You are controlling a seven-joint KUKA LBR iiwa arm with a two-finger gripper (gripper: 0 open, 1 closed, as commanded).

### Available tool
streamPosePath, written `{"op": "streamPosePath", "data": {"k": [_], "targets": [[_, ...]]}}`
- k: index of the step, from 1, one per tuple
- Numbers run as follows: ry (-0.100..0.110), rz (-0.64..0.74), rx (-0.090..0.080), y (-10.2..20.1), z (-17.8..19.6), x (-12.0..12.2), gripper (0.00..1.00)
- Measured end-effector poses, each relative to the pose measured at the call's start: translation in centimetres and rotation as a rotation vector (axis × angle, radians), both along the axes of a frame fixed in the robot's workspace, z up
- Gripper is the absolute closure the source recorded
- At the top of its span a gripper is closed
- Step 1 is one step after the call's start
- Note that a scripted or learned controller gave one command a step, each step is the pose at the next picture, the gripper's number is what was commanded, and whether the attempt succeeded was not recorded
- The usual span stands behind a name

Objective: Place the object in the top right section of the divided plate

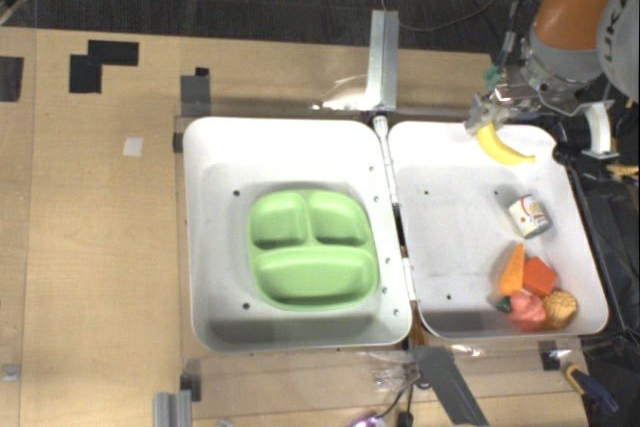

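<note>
Yellow and curved, the banana (503,147) lies in the far right corner of the right bin (450,215), close under the bin's far rim. The gripper (488,111) hangs right at the banana's far tip, at the rim of that bin, below the grey arm (590,5) with its orange band, which comes in over the table's far right corner. Whether the fingers are wide or narrow, or have hold of the banana, I cannot tell: they are too small and crowded against the fruit's tip.

Nearer in the same bin, along its right edge, a small white can (528,215) lies on its side, well apart from the banana. In the bin's near right corner a cluster of toy foods sits packed together: an orange carrot-like piece (513,269), a red block (540,276), a pink piece (525,311) and a yellow knobbly piece (560,307), all touching or nearly so.

The left bin (215,215) carries the green divided plate (312,248) at its middle. The plate has two small sections on its far side and one wide section on its near side. The plate's far right section (336,216) lies close to the bin's right edge, beside the divider between the two bins.

The table (90,245) is pale wood with black marks toward its far left corner.
</note>
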State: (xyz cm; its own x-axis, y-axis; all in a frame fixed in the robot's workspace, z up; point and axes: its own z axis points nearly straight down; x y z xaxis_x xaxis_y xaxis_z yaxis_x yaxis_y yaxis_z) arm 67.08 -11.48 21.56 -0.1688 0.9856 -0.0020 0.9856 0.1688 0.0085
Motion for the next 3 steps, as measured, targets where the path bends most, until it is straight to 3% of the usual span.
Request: {"op": "streamPosePath", "data": {"k": [1,2,3], "targets": [[0.004,-0.126,0.002,7.1,-1.9,-1.9,1.00],[0.006,-0.255,0.003,14.4,-3.1,-6.0,1.00],[0.006,-0.013,0.002,20.8,-2.3,-8.4,1.00]]}}
